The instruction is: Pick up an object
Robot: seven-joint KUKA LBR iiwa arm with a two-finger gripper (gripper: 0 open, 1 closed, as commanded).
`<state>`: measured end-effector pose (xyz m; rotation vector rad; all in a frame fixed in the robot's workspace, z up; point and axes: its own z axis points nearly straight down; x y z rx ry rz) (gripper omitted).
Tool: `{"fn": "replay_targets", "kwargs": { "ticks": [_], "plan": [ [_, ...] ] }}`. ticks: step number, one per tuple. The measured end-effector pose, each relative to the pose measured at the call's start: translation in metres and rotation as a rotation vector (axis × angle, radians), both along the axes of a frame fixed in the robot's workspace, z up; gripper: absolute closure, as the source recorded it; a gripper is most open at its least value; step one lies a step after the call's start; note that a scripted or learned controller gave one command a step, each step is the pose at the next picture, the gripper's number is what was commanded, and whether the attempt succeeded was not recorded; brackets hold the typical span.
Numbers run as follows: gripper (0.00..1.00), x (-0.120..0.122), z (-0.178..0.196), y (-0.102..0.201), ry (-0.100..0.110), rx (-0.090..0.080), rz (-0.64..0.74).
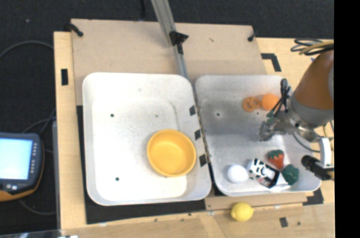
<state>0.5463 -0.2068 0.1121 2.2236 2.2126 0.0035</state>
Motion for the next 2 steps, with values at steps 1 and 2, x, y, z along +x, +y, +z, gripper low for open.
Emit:
{"fn": "replay_targets", "kwargs": {
  "ticks": [1,2],
  "plan": [
    [1.0,0.002,0.065,-0.004,-0.003,-0.001,0.009],
    [1.0,0.009,0.12,0.005,-0.004,0.0,0.01]
  ]
}}
